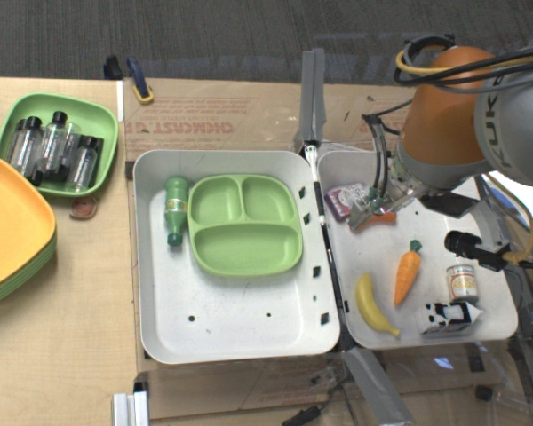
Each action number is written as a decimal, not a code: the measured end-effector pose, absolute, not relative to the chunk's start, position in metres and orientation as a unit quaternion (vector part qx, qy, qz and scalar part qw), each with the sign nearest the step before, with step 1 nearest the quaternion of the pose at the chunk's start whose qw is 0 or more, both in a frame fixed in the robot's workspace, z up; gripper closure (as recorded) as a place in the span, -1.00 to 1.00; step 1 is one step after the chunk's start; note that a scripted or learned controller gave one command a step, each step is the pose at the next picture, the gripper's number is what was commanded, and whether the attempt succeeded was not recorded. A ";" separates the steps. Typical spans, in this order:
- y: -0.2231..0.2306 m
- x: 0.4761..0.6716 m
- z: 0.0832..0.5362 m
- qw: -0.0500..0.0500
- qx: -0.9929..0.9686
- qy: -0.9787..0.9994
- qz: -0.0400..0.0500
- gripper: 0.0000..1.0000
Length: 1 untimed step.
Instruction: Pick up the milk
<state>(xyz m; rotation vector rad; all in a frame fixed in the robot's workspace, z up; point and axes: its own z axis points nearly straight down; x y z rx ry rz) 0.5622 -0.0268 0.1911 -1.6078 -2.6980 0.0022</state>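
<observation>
One gripper (pixel 370 209), its grip state unclear, hovers far from the milk (pixel 450 316); it should descend squarely over the carton.

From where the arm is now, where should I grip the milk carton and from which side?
The milk carton lies tipped over in the right bin's near right corner, close to the wall, beside the small jar. Probably best to come straight down and close the gripper across its narrow body mid-length, from the open banana side.
</observation>
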 end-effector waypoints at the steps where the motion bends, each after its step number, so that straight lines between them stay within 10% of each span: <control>1: 0.006 0.590 0.190 0.000 -0.688 -0.725 0.002 1.00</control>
